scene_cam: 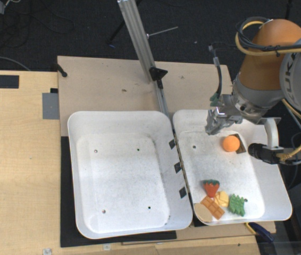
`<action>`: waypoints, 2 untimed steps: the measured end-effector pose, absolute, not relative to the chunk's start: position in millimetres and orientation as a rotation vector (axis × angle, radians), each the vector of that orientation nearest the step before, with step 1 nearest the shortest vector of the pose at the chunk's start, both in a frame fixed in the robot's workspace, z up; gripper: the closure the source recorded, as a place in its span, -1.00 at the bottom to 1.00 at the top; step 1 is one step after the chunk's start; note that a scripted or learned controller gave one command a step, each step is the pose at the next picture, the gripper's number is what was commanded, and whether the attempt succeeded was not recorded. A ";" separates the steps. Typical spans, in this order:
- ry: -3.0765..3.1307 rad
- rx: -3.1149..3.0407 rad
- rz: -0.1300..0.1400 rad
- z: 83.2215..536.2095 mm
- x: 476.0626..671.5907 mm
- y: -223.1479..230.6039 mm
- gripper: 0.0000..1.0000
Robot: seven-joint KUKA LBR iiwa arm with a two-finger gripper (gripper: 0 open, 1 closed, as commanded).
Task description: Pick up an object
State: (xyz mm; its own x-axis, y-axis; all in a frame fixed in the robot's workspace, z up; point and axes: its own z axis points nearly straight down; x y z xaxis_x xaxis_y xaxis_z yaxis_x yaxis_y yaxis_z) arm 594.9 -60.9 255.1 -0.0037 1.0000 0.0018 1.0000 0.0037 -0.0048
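Note:
In the right bin (270, 195) an orange ball (231, 143) lies near the far right side. Near the bin's front edge sits a cluster of toy foods: a red strawberry-like piece (211, 187), a tan waffle-like piece (212, 207), a pale yellow piece (223, 198) and a green leafy piece (237, 204). My gripper (215, 126) hangs over the far part of the right bin, just left of and above the orange ball. Nothing shows between its fingers.
The left bin (124, 174) lies beside the right one, joined by black clips (177, 167). A slanted metal rail (140, 41) rises behind the bins. A black cable fitting (265, 152) sits at the right bin's right rim. Wooden bench surface extends left.

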 end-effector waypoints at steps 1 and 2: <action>-2.224 -2.215 0.000 256.9 605.8 -6.3 1.00; -2.222 -2.214 0.004 234.5 616.5 40.8 1.00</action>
State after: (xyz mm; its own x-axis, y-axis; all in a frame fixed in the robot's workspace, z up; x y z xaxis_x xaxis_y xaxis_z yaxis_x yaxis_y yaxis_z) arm 616.5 40.8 234.5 -0.0039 1.0000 0.0014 1.0000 0.0039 -0.0052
